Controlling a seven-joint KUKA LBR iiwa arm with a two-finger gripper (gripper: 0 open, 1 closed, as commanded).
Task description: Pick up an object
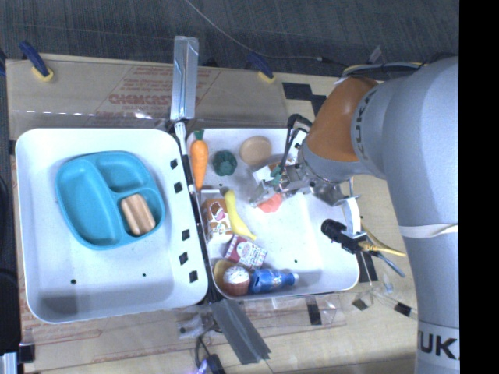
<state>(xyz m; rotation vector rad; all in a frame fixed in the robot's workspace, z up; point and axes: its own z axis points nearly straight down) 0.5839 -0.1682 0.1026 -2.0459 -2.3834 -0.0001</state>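
— My claw (274,187) is down in the right bin (331,275), low over a small orange-red piece (270,202) that lies just under it. Whether anything sits between its tips, I cannot tell; my own wrist covers that part.

— So which step are you on?

— The grab itself, I judge. I am at the thing, not carrying it. It lies on the white floor near the middle of that bin, with the banana (236,216) beside it to the left and the pale egg-shaped thing (255,149) further back.

— And the next move?

— A firm close on the piece, then a straight lift (slowly, since it looks small and could slip). The carrot (199,160) and the dark green lump (224,162) are well clear. The blue tray (86,201) in the left bin (47,287) plays no part.
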